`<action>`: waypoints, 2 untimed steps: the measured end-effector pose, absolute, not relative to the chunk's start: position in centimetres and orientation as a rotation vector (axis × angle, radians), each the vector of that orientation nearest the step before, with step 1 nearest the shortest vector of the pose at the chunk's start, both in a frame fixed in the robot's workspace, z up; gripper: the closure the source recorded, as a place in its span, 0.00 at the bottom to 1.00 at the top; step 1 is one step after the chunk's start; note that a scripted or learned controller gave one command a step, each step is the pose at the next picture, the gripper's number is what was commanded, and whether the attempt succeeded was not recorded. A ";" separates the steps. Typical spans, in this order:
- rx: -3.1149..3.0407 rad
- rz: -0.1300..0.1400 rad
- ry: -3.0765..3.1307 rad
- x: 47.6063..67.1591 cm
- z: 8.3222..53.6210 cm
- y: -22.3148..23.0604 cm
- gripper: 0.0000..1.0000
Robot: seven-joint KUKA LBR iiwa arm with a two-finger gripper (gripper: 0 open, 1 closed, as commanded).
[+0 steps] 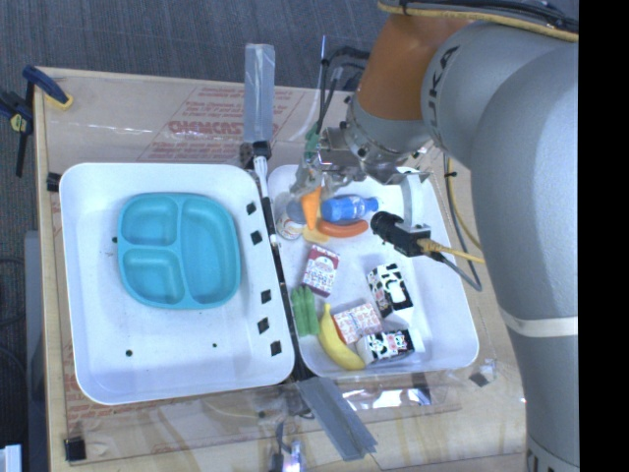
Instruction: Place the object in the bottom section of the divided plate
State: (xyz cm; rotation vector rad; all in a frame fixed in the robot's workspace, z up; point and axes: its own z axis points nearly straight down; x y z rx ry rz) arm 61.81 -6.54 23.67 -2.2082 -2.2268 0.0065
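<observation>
A dark grey carpeted floor fills the top of the frame. Below it a pale wooden bench spreads, blue clamps gripping its upper-left edge.

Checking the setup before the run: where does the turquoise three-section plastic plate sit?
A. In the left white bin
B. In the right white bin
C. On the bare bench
A: the turquoise divided plate lies in the left white bin, apart from the items in the right white bin.

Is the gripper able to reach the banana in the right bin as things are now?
Probably yes. The banana lies uncovered at the near edge of the right bin, though small cartons crowd its side. The gripper is at the bin's far end.
</observation>
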 end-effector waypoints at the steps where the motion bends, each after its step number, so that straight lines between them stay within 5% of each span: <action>1: -2.047 0.009 -2.376 57.6 18.9 5.4 1.00; 2: -2.050 0.008 -2.375 57.7 19.0 5.3 0.00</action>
